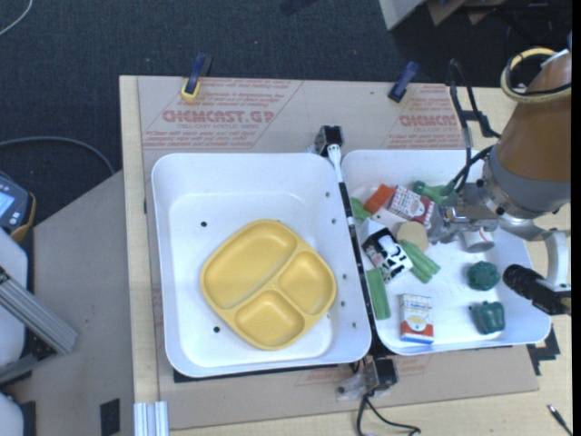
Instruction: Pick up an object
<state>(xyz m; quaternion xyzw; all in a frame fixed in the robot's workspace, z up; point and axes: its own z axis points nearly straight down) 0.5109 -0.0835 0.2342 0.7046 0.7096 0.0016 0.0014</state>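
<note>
The right bin (481, 339) holds several small objects. A red and white packet (404, 203) lies at its upper left, with a black and white item (388, 251) and a green stick (419, 260) below it. A small orange and white carton (417, 318) sits near the front wall. A dark green ball (483, 274) and a green pepper (487, 315) lie to the right. My gripper (457, 225) hangs low over the bin's middle, just right of the packet and above a tan piece (413, 235). The grey and orange arm (536, 143) hides the bin's upper right.
The left bin (182, 243) bears a yellow divided plate (268, 282). A black divider with clamps (345, 216) runs between the bins. Another green stick (378, 293) lies along the right bin's left wall. Cardboard (227, 116) lies under both bins.
</note>
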